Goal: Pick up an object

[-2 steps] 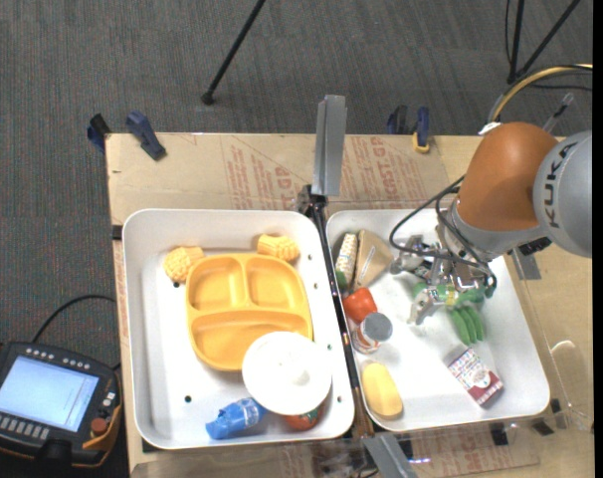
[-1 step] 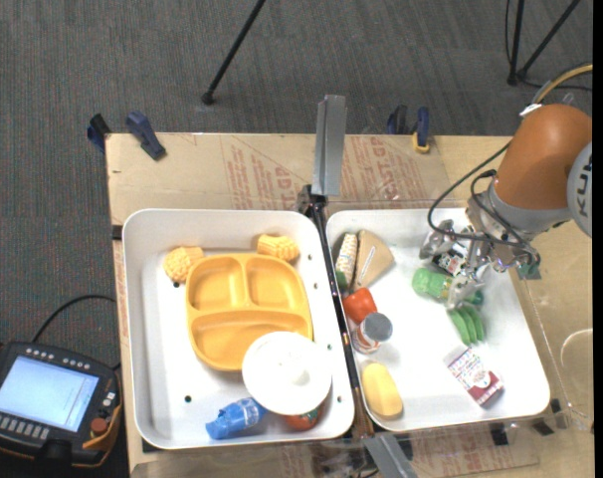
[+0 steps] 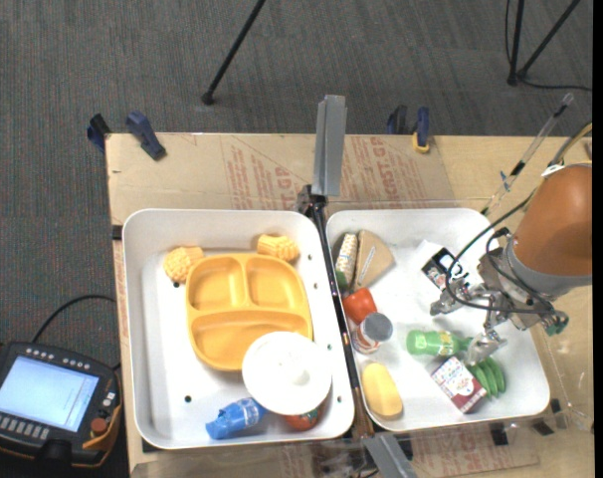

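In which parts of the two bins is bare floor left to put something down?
Left bin: a strip along its left wall, beside the yellow tray. Right bin: the far right corner, behind the gripper. Crowded: the right bin's near half and divider side.

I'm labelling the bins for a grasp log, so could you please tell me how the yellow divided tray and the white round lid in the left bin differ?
The yellow divided tray is roughly rectangular with three compartments; the white round lid is circular with a small knob at its centre. The tray is the larger of the two. The tray lies flat on the bin floor, while the lid overlaps the tray's near right corner. Both are in the left bin.
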